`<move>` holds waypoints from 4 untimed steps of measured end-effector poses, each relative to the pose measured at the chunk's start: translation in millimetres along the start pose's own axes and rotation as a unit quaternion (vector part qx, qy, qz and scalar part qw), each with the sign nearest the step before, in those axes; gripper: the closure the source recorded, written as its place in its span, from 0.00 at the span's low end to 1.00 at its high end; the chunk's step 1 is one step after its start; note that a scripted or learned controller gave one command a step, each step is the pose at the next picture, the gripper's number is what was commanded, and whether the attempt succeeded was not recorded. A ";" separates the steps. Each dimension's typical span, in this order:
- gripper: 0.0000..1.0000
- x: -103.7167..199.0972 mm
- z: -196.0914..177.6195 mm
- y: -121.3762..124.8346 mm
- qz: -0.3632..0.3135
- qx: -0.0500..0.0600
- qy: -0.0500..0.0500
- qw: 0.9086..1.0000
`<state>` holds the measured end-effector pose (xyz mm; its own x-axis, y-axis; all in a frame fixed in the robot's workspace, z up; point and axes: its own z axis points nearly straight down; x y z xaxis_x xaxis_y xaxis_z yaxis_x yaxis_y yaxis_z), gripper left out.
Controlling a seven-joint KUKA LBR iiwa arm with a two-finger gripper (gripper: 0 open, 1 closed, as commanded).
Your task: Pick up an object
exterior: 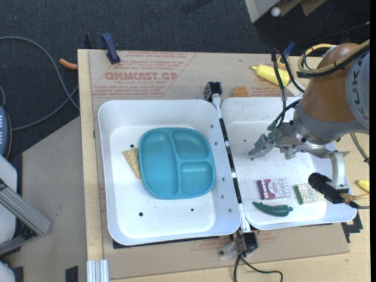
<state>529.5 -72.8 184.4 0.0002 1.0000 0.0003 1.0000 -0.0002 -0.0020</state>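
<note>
The gripper (254, 153) hangs over the bare upper-left part of the right bin (252, 115), in the right half of the frame. Whether its jaws are open or closed cannot be told, and nothing is seen between them.

The main risk, as I judge it, is a descent onto empty bin floor: the candidates lie lower in the frame, apart from the tip. They also sit near one another, so a slanted approach could nudge one into the next, or pinch a flat packet's edge and let it slip.

The right bin holds a maroon-and-white packet (273, 188), a dark green pepper-shaped piece (272, 208) just below it, and a small green-and-white packet (306, 194) to their right. The left bin (117, 216) holds a teal divided plate (176, 162) with a tan scrap (132, 159) touching its left rim.
</note>
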 end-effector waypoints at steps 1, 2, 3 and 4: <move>0.00 -23.3 96.9 -40.1 0.000 -0.005 -0.001 1.000; 1.00 -21.9 84.9 -37.1 -0.001 -0.010 -0.001 1.000; 0.00 -21.8 85.6 -37.6 -0.001 -0.009 -0.001 1.000; 1.00 -22.3 75.5 -37.0 0.000 -0.010 -0.002 1.000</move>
<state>492.4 -95.1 109.0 0.0001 1.0000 -0.0028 0.9998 0.0000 0.0186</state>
